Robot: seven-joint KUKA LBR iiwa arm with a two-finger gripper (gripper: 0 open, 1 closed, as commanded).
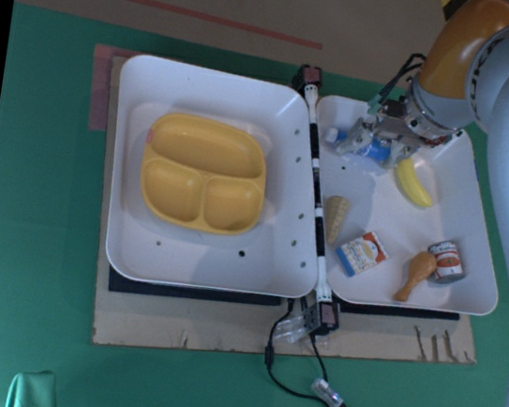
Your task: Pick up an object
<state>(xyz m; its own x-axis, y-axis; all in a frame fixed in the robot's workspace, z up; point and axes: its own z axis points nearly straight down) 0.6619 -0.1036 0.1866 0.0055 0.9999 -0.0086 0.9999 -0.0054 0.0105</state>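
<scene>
Green cloth covers the bench under two shallow white bins [471, 278]. Low in the right bin's far corner, the two-finger gripper [377, 145] hangs over a small blue-and-white packet [362, 148]; its grip is unreadable. The yellow banana [415, 182] lies just beside it, long axis slanting toward the near right.

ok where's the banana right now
The banana lies in the right bin, toward its far side, just right of the pincer.

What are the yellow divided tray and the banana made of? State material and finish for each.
Yellow divided tray: looks like moulded plastic, smooth with a soft sheen, uniform colour. Banana: probably a plastic toy, evenly yellow and slightly glossy; real fruit cannot be excluded.
</scene>
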